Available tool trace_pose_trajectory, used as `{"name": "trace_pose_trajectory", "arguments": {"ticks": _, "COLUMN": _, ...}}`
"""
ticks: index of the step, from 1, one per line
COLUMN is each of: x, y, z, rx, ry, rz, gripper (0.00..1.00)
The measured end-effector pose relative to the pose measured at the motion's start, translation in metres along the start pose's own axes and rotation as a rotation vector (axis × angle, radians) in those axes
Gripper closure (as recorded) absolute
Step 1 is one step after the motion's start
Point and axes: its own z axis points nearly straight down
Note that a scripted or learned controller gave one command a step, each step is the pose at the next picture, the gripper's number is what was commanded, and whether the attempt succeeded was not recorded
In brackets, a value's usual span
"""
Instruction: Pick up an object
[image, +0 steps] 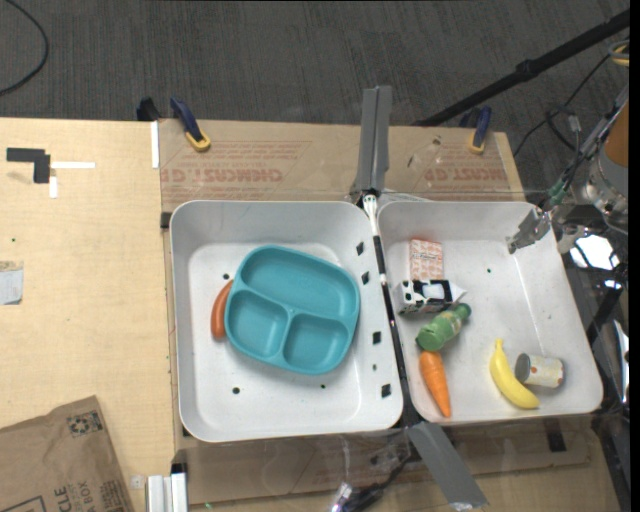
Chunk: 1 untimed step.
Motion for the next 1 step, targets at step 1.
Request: {"name": "trace_pose_trajectory", "arguments": {"ticks": 1, "x": -0.0008, "y": -0.0310, "z": 0.0731, "rx": 0.001, "ry": 0.000, "rz": 0.148, "gripper": 0.00}}
